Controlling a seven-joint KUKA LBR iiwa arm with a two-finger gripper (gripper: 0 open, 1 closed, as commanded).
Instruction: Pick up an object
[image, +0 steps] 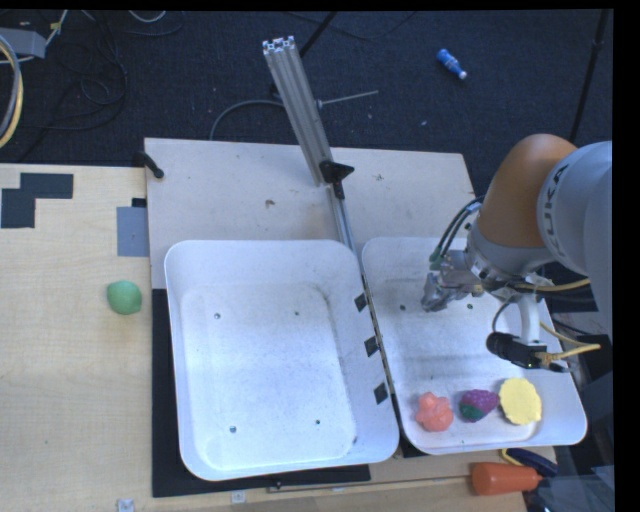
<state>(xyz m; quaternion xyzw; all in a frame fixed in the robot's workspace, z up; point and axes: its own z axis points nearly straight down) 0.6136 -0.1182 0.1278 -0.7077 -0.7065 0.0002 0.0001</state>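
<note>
Three small objects lie along the near edge of the right bin (410, 340): a pink lumpy piece (434, 412), a purple and green piece (478, 404) and a yellow round piece (520, 400). My gripper (436, 294) hangs over the upper middle of that bin, well above and to the left of the three pieces. Nothing shows between its tips.
The left bin (190, 300) lies beside the right one. A green ball (124, 297) rests on the wooden bench at the left. An orange object (505, 477) lies below the right bin. A metal rail (305, 110) slants down from the top toward the bins.
</note>
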